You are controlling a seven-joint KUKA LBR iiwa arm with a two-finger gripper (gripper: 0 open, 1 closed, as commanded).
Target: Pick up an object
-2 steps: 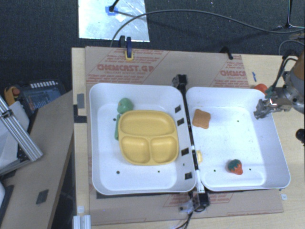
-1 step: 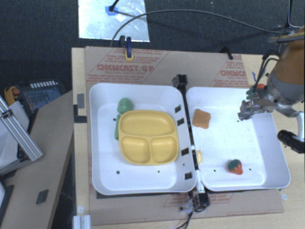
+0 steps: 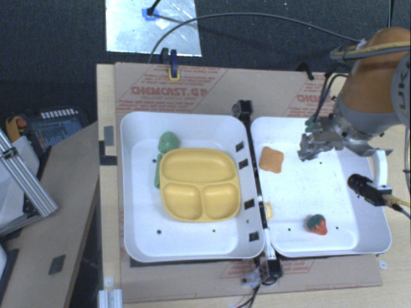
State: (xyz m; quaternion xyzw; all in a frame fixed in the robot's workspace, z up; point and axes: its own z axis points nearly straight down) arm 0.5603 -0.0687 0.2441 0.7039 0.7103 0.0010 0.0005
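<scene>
My gripper [image 3: 309, 151] hangs over the back of the right bin [image 3: 340, 246], with nothing visible in it. An orange flat piece [image 3: 271, 160] lies in that bin just left of the gripper, a short gap apart. A red toy strawberry with a green top [image 3: 315, 224] rests near the bin's front. A small yellow piece [image 3: 267, 210] sits against the divider at the bin's left wall. In the left bin [image 3: 138, 236] lies a yellow divided tray [image 3: 198, 185], with a green object [image 3: 168, 142] partly tucked under its back left corner.
The two bins meet at a dark central divider [image 3: 250, 172] with clips. Cardboard [image 3: 192, 88] lies under and behind the bins. The arm's grey and orange body [image 3: 379, 76] stands over the right bin's back right corner.
</scene>
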